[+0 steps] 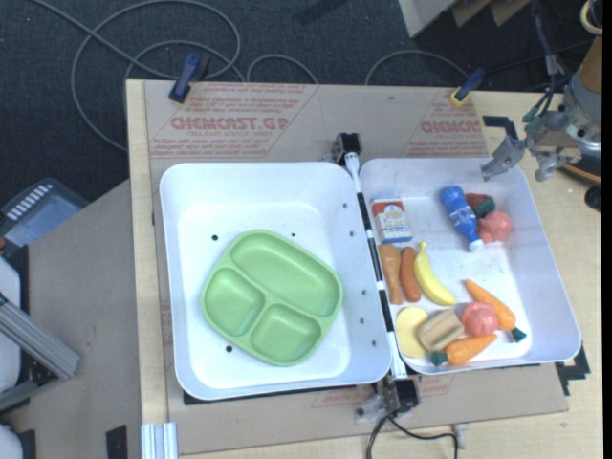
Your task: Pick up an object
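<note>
You're at the approach step: the gripper (524, 157) hangs over the far right corner of the right bin (550, 285), its two fingers spread apart with nothing between them. Nothing is lifted yet. The candidates all lie in that bin: a blue bottle (460, 216) nearest the gripper, just beside a red strawberry-like piece (495, 226); a small carton (392, 222) by the divider; two sausages (402, 272) and a banana (431, 277) in the middle; and a tight cluster of carrots (490, 300) and other toy food at the near end (hard to tell each one apart there). The left bin (191, 256) carries a green divided plate (272, 296). Your next move likely calls for sliding toward the blue bottle, lining the fingers across its narrow body, then descending without nudging the red piece touching it
</note>
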Controlling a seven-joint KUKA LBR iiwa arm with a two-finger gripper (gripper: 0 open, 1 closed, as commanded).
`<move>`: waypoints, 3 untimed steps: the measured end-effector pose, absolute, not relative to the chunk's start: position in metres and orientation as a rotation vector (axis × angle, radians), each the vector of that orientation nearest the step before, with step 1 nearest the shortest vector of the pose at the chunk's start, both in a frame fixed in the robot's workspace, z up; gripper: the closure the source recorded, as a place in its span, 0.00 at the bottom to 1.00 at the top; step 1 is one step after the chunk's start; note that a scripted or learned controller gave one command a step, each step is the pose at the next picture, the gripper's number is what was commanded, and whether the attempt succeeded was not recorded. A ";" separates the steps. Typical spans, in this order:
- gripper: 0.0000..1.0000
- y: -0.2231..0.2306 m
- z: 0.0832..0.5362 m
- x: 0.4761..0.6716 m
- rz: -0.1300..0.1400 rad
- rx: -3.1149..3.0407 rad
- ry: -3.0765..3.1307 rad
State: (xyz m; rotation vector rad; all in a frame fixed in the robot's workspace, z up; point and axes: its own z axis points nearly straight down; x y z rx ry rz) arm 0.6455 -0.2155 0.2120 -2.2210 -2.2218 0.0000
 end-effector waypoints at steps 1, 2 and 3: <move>0.00 -0.181 0.129 0.619 0.001 -2.219 -2.222; 0.00 -0.153 0.094 0.650 0.015 -2.214 -2.205; 1.00 -0.154 0.104 0.653 0.003 -2.223 -2.222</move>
